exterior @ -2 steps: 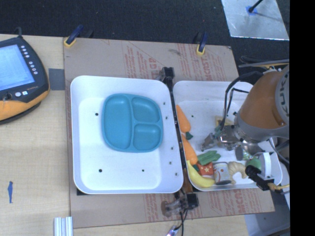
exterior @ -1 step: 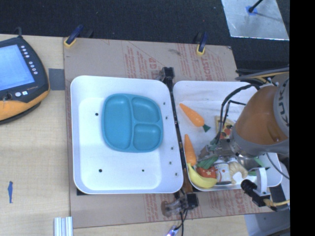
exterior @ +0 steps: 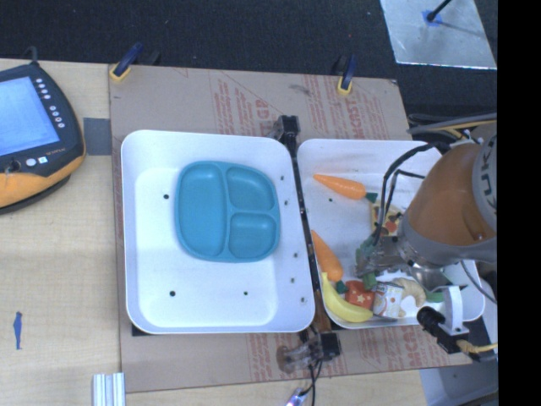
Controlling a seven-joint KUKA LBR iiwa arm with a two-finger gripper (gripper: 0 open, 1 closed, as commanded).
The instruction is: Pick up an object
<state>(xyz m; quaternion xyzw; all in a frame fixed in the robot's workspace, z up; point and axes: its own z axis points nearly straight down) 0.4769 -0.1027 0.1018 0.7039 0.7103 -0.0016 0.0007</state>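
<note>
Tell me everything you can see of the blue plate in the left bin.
The blue plate is a rounded-rectangle tray, plastic by its look, moulded into three compartments: one long one on the view's left, two smaller ones on the right. It lies flat, face up, on the floor of the left bin, toward its upper middle, clear of the walls. Nothing rests in it or touches it.

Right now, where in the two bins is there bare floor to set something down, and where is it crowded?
Left bin: bare floor rings the blue divided plate, widest along the near edge and left side. Right bin: a bare patch lies between the two carrots. Its near corner is crowded with the banana, small toys and the gripper.
</note>
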